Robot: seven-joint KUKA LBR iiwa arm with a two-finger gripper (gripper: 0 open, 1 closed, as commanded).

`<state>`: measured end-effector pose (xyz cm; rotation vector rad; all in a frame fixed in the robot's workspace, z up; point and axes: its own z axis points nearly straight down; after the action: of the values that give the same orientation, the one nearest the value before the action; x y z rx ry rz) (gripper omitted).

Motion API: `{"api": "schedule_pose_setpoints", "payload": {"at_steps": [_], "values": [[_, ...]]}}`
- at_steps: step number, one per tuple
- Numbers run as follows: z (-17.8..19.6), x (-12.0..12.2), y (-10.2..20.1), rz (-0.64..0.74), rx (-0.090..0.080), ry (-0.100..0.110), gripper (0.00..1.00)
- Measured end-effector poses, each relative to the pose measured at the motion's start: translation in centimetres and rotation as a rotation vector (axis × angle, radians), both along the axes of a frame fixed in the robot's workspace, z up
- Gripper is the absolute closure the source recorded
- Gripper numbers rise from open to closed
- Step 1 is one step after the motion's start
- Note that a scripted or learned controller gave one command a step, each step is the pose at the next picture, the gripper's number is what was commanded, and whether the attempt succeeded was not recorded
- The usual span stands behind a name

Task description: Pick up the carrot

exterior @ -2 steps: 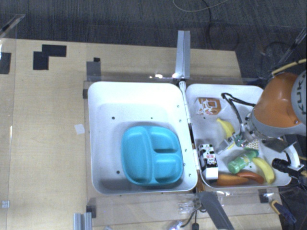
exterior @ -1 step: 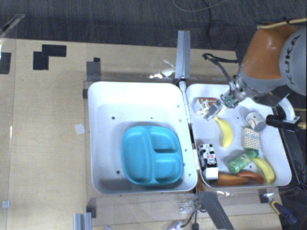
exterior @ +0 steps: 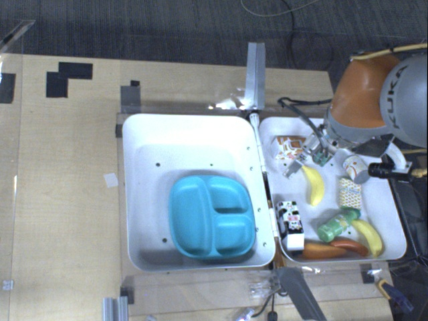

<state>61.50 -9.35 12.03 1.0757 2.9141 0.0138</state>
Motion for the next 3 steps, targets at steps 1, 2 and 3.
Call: {"api": "schedule_pose_setpoints", "payload": {"at_steps": [1,2,3], "values": [[-2.8,-3.7,-0.1,0.285,-0.007,0.015,0.0],[-1.6,-3.5,0.1,0.285,-0.004,0.011,1.0],[-3.0,3.1,-0.2,0.447,-0.004,0.036,1.0]]}}
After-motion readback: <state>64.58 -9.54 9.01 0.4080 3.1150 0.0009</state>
